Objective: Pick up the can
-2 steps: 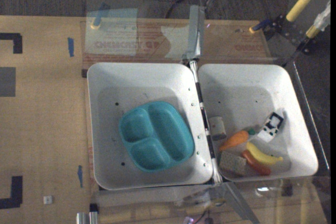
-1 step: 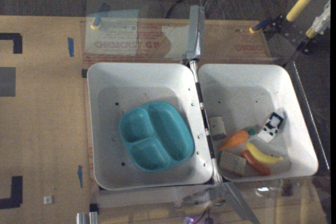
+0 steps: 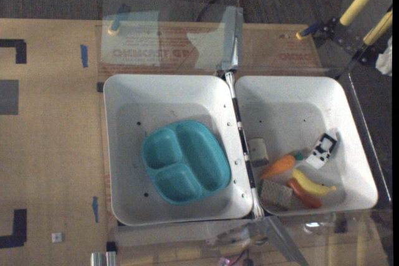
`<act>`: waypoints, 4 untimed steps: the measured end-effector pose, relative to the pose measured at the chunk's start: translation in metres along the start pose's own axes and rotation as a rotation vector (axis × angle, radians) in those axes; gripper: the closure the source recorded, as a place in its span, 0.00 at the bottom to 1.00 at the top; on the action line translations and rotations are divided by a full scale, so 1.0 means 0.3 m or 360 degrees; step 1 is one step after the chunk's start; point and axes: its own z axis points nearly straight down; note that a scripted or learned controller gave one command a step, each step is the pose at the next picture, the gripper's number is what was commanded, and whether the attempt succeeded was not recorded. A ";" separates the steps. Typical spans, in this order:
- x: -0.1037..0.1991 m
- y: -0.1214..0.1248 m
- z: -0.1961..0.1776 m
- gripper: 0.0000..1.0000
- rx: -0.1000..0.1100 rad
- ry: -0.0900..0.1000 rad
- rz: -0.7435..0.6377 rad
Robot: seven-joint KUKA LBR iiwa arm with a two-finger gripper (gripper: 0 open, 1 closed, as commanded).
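The right bin (image 3: 349,134) holds a cluster of small things near its front. A black-and-white labelled object (image 3: 322,149) lies tilted toward the right side; it may be the can, but I cannot tell for sure. A small squat grey piece (image 3: 257,149) sits by the bin's left wall. Between them lies an orange carrot (image 3: 278,166) with a small teal bit (image 3: 300,156) at its tip. A yellow banana (image 3: 313,183) rests over a red-orange item (image 3: 307,196), beside a grey block (image 3: 276,194).
The left bin (image 3: 124,103) holds a teal divided plate (image 3: 184,160). A metal divider (image 3: 230,47) runs between the bins at the back. Yellow rods with a clamp (image 3: 349,15) stand at the upper right. The bench (image 3: 50,134) is brown board with tape marks.
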 end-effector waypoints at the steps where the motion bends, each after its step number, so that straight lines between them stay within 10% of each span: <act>1: -0.177 0.125 0.001 1.00 -0.0001 -0.0006 -0.0122; 2: -0.234 0.164 0.000 1.00 -0.0001 -0.0008 -0.0421; 3: 0.104 0.042 0.000 1.00 -0.0001 0.0000 -0.0762; 4: -0.193 0.067 0.001 1.00 0.0000 -0.0006 -0.0824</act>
